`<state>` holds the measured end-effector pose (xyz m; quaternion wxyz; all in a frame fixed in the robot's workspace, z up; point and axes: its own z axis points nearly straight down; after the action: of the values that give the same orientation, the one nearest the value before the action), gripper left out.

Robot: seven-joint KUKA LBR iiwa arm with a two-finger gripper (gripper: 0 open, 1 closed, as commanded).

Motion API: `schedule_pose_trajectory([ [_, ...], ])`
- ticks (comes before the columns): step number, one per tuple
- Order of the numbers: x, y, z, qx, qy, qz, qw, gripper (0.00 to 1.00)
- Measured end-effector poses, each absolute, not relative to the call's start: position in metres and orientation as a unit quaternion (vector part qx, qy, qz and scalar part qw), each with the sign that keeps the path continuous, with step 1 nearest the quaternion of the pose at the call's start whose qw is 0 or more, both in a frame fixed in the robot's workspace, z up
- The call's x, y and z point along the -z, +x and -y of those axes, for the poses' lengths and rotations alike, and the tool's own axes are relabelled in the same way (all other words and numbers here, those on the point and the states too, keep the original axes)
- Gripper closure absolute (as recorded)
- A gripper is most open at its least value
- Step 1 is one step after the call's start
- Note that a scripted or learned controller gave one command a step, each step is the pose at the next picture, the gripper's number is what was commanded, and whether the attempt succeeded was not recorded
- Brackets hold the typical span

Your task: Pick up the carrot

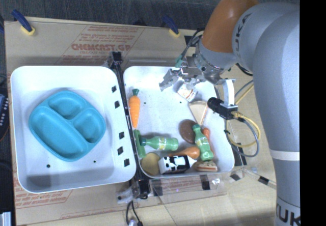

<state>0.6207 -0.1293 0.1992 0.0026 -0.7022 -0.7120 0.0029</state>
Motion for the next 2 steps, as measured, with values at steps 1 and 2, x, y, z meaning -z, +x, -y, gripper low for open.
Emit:
schedule_pose_trajectory([
  [1, -0.088, 0.635, 0.093, -0.0057, -0.693, 0.721, 0.003, 0.00],
  [2, -0.091, 0.564, 0.104, -0.0041, -0.719, 0.695, 0.003, 0.00],
])
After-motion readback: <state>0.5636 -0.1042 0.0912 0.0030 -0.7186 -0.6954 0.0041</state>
